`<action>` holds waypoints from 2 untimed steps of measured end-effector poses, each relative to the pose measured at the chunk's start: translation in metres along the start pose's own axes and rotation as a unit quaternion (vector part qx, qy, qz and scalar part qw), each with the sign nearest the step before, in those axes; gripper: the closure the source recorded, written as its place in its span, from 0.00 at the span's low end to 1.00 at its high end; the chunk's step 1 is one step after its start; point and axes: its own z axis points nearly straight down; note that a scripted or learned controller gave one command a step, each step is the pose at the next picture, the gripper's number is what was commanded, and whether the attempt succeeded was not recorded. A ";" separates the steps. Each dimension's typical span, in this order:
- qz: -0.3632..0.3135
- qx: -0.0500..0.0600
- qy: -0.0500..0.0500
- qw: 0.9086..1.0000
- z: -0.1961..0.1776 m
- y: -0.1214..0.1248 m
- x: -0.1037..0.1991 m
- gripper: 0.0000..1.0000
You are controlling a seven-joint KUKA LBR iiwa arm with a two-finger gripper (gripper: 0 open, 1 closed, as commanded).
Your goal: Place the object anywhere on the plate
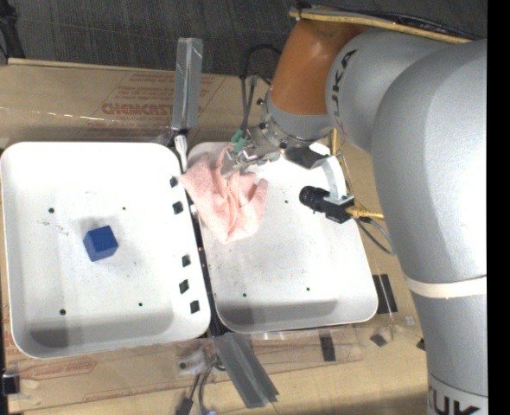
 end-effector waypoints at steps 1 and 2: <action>-0.002 0.000 0.001 1.000 -0.040 0.000 0.000 1.00; -0.203 0.001 0.001 0.979 -0.048 0.003 0.051 1.00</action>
